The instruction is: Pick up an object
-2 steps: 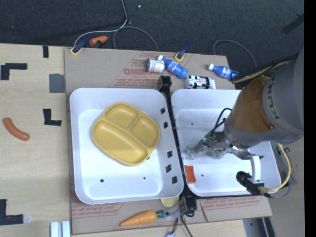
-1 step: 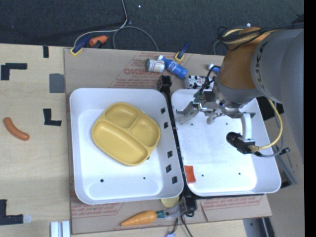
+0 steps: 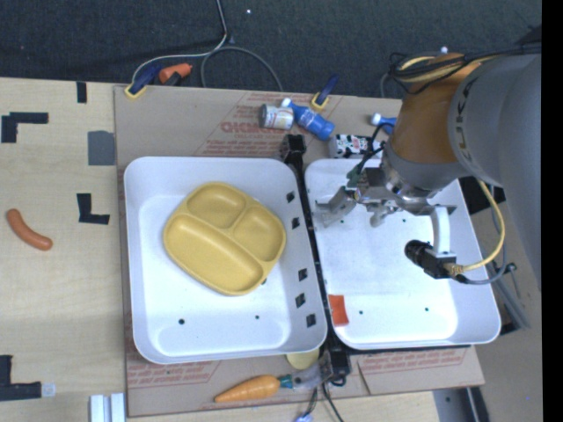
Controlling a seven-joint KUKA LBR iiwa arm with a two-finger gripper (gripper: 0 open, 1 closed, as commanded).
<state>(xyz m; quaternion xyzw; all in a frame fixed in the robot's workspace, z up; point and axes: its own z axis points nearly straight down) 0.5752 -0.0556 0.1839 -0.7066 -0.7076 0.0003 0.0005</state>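
Camera view: we list the two-finger gripper [image 3: 352,207], fingers spread, gripping nothing; yellow moulded-plastic divided tray [image 3: 224,236] lies leftward, neighbouring bin.

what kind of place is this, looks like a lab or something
Most likely a robotics lab bench set up for grasping trials: two shallow white bins clamped side by side on cardboard, a grey and orange arm reaching in, and toy props such as a yellow divided plate and a plastic carrot.

yellow tray [image 3: 224,236], white bins [image 3: 145,262], orange carrot [image 3: 246,389], orange sausage [image 3: 29,229].
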